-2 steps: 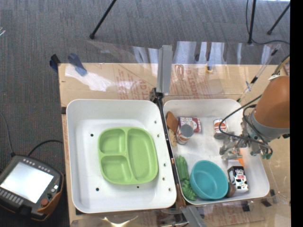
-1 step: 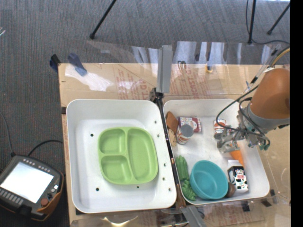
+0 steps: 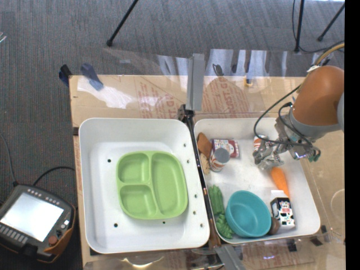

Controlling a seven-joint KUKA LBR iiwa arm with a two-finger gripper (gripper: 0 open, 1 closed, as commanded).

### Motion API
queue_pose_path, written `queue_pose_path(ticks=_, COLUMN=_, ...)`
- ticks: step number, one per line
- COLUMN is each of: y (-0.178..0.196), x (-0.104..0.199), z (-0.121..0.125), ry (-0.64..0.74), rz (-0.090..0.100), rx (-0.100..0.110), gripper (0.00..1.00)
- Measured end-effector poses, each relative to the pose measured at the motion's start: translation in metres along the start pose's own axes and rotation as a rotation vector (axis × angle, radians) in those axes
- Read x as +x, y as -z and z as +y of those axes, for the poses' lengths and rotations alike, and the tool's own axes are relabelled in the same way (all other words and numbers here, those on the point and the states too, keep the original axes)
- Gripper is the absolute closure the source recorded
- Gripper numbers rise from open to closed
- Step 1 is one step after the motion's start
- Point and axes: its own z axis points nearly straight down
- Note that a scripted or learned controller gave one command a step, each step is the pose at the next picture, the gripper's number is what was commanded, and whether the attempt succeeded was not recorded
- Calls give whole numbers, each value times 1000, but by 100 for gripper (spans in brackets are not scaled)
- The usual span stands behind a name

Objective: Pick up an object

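Two shallow white plastic bins sit side by side on a bench, glossy with rounded corners. Left bin (image 3: 93, 151) holds a light green divided plate (image 3: 152, 184), matte plastic, three compartments, rounded-rectangle shape, lying flat near the bin's middle.

Right bin (image 3: 247, 129) has the clutter. Teal bowl (image 3: 248, 214), round, smooth, sits upright at the near side. Just left of it, against the bin's left wall, a dark green leafy-looking item (image 3: 218, 210), elongated, long axis running roughly near-to-far. Small cylindrical can (image 3: 219, 159) with a grey top stands near the far left, beside a flat red-and-white packet (image 3: 230, 147); a brown rounded piece (image 3: 203, 145) sits left of them by the wall. Orange carrot (image 3: 279, 180), smooth, tapered, lies right of centre, long axis near-to-far with a slight tilt, thin end looks to point toward the near side. Below it a small printed carton (image 3: 283, 211), black and white with some colour, boxy, near the bowl's right edge.

Arm comes in from the right, orange band above the wrist. Gripper (image 3: 268, 155) is metallic grey, low in the right bin, just above the carrot's far end, beside a small red-white item (image 3: 257, 144). Fingers are a blur of metal; can't tell how wide they stand or whether anything sits between them. Contact with the carrot unclear, very near at most.
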Motion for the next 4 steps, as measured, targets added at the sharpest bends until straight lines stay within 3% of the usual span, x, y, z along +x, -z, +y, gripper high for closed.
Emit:
queue_pose_path(ticks=1, y=0, x=0, z=0, ry=0, rz=2, rx=-1, gripper=0)
queue_pose_path(ticks=4, y=1, x=-7, z=-2, ry=10, rz=-1, rx=1, gripper=0)
